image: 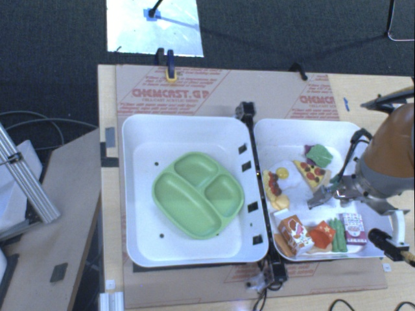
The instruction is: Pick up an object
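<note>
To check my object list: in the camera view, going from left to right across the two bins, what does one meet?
Green divided plate → fruit piece with dark berries → pizza slice → gripper → arm's orange band.

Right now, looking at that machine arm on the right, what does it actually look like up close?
The arm is a rounded, bulky body: a broad orange-brown band above a grey section near the wrist. From the grey part a slim, dark metallic claw sticks out over the right bin. A thin dark cable loops along beside the arm. No lettering or markings are readable on it.
</note>
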Robot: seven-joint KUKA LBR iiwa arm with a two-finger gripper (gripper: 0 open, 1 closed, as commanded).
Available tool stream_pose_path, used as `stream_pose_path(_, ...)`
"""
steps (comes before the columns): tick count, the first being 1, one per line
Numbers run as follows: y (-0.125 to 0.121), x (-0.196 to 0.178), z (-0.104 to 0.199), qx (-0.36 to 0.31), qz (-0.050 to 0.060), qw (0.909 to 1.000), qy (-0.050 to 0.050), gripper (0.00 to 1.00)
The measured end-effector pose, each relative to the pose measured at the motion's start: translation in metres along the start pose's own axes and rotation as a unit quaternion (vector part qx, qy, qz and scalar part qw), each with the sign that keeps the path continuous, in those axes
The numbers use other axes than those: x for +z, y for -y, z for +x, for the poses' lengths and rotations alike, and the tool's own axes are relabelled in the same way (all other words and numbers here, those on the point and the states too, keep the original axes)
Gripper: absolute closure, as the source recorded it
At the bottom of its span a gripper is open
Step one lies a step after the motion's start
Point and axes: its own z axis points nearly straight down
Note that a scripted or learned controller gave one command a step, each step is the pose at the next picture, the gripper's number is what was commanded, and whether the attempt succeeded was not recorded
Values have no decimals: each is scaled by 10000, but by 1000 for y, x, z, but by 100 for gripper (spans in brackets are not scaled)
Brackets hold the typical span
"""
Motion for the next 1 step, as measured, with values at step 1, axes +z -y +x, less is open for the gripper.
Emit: stream_pose_path(1,0,34,0,-4,-6,10000,0,0)
